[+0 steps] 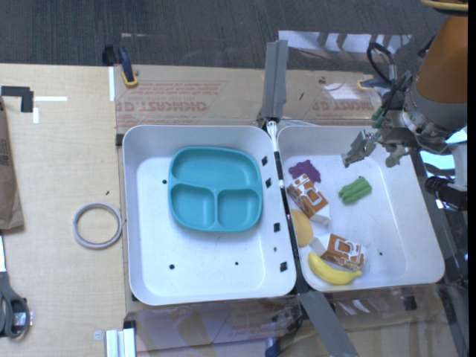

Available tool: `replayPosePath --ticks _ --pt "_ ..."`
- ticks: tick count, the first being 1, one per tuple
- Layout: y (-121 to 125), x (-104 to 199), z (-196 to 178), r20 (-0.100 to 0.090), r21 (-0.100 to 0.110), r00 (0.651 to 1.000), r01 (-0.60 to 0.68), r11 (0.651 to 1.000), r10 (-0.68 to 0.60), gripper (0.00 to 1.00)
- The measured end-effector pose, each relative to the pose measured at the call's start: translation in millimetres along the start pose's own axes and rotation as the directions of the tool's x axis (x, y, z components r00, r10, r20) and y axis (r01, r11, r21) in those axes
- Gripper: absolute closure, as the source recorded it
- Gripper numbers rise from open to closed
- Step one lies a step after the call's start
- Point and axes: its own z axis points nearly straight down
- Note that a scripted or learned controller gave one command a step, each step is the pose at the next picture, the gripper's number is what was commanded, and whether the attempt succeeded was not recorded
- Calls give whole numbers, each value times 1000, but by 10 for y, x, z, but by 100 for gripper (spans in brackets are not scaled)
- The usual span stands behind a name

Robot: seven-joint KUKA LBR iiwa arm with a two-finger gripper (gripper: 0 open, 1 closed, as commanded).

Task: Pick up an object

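Green object lies alone in the right bin, just below the tool. Tool looks released, holding nothing, though it's small. We'd drop straight down, straddle its short axis, then clench.

Both bins, left and right, look like smooth white plastic with a soft sheen. The teal divided plate is smooth plastic, nearly matt. The banana has a glossy yellow skin, like moulded plastic, and the green piece is ridged and dull. The bench at left is pale, matt wood; a brown cardboard sheet lies at the far side. The tape ring looks translucent and shiny.
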Motion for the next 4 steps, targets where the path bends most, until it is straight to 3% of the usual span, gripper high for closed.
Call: replayPosePath --ticks 1,2,3,4 --pt "-495 333 -191 0 0 1000 -12 1000 12 0" --pt "-179 -664 566 0 0 998 -55 998 55 0" --pt "-178 -673 480 0 0 998 -57 998 57 100" --pt "-178 -672 480 0 1 998 -58 998 58 0"
